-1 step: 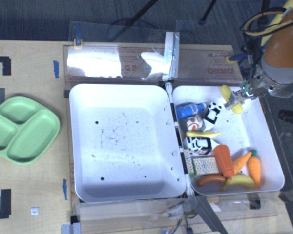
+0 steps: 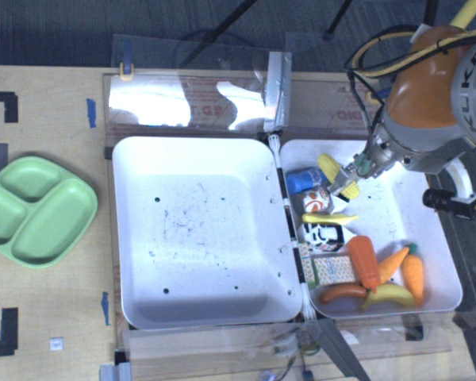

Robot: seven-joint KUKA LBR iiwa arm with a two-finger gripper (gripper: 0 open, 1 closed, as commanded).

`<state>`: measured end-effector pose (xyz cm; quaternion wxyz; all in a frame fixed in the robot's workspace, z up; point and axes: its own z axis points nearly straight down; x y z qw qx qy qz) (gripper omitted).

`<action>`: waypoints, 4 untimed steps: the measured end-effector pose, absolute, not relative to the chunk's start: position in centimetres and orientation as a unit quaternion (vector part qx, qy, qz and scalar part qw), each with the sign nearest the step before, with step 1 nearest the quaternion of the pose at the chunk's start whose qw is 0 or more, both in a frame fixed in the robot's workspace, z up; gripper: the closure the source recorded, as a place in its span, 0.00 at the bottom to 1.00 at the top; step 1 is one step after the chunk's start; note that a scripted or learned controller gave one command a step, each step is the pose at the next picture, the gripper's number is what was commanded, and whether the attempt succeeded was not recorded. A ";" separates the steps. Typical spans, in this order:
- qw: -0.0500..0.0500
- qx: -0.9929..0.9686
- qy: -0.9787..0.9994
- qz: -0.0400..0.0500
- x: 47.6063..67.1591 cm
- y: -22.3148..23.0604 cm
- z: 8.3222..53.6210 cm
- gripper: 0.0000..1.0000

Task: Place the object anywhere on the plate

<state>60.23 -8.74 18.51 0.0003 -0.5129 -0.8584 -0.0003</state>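
Observation:
The green divided plate (image 2: 36,210) lies on the bench at the far left, outside both bins. My gripper (image 2: 353,177) is low over the upper part of the right bin (image 2: 440,248), reaching in from the right. It sits right beside a yellow corn cob (image 2: 328,167) and a blue object (image 2: 303,180). Nothing can be seen lifted out of the bin.
The right bin holds several toy foods: a small can (image 2: 316,202), a black-and-white box (image 2: 324,236), an orange piece (image 2: 362,262), carrots (image 2: 412,275), a banana (image 2: 389,294) and a red sausage (image 2: 341,293). The left bin (image 2: 198,228) lies between the gripper and the plate.

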 end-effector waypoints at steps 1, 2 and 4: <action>0.000 -0.474 -0.881 0.000 57.1 -2.0 18.5 1.00; 0.001 -0.443 -0.897 0.000 50.1 5.3 21.6 1.00; -0.001 -0.443 -0.896 -0.001 50.2 5.3 22.6 1.00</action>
